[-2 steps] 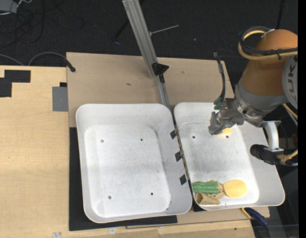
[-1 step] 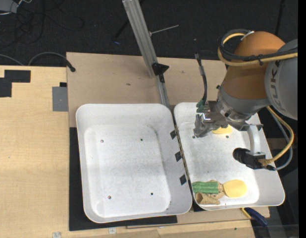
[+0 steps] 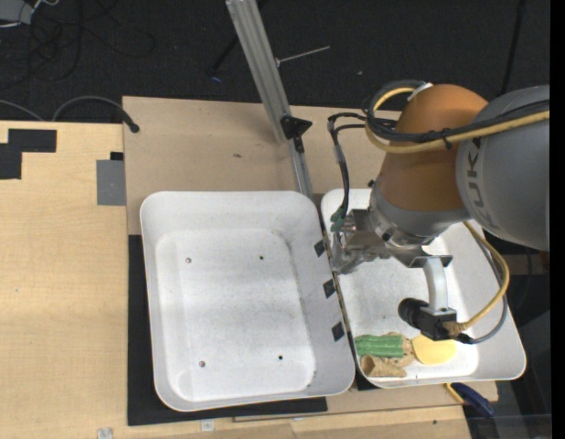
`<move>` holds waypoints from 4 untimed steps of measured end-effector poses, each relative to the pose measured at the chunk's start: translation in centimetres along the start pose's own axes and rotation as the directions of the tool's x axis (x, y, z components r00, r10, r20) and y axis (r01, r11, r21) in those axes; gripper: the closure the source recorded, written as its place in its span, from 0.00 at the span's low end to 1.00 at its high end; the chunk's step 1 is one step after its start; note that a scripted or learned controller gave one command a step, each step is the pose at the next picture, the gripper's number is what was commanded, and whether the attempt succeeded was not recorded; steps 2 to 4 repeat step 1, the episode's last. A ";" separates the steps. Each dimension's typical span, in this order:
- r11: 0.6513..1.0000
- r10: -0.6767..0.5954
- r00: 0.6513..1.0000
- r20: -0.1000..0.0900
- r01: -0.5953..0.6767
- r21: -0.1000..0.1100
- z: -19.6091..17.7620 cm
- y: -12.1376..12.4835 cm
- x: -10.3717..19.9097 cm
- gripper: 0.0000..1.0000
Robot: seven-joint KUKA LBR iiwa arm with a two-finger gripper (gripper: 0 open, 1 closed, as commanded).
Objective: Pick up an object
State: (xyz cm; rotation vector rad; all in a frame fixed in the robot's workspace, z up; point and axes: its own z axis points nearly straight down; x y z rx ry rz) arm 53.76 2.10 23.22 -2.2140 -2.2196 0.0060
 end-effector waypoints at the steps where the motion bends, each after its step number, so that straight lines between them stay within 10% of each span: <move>1: 1.000 -0.003 1.000 0.000 0.003 -0.003 -0.7 -1.1 5.5 1.00; 4: 1.000 -0.003 1.000 0.000 0.003 -0.003 -0.7 -1.1 5.5 1.00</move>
